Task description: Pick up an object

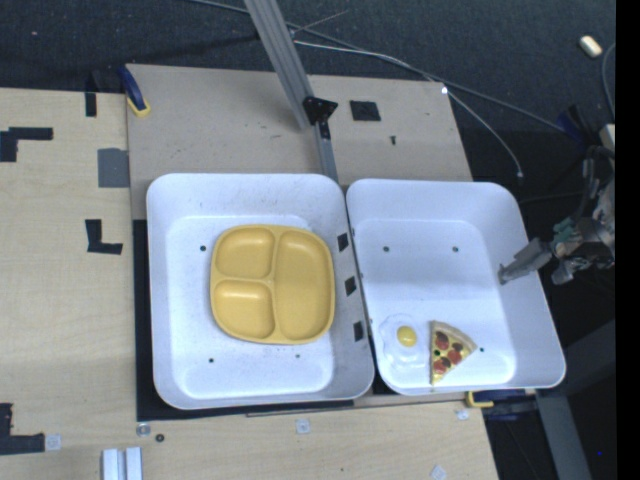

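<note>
A pizza slice (448, 351) with red toppings lies near the front of the right bin (430, 208). Just left of it sits a fried egg (405, 337), white with a yellow yolk. In the left bin (180, 208) rests a yellow divided plate (272, 284). My gripper (556, 251) hangs at the right bin's right rim, up and to the right of the pizza slice, well apart from it. Nothing shows in its grasp.
A slanted metal post (290, 58) rises behind the seam between the bins. Cables (480, 98) run across the dark floor behind the right bin. The wooden bench (60, 268) extends to the left with black tape marks.
</note>
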You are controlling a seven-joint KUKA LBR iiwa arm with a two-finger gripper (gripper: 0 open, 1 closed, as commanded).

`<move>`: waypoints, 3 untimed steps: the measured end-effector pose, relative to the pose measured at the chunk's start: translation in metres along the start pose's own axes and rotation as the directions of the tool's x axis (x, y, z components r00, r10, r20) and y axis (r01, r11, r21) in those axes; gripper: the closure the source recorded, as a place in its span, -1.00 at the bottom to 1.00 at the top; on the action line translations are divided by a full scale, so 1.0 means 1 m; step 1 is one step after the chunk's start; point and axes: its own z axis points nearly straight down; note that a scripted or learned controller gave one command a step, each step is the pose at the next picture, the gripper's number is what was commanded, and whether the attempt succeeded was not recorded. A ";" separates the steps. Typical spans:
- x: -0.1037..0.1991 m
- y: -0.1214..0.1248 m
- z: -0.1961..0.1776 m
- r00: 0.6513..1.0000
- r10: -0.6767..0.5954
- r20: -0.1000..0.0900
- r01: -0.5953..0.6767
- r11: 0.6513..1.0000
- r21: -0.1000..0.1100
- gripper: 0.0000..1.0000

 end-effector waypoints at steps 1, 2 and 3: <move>-0.004 0.001 0.045 1.000 0.001 -0.001 -0.001 1.000 0.004 -1.00; -0.004 -0.004 0.108 1.000 0.001 -0.002 -0.001 1.000 0.006 -1.00; -0.002 -0.006 0.152 1.000 0.000 -0.002 0.000 1.000 0.004 -1.00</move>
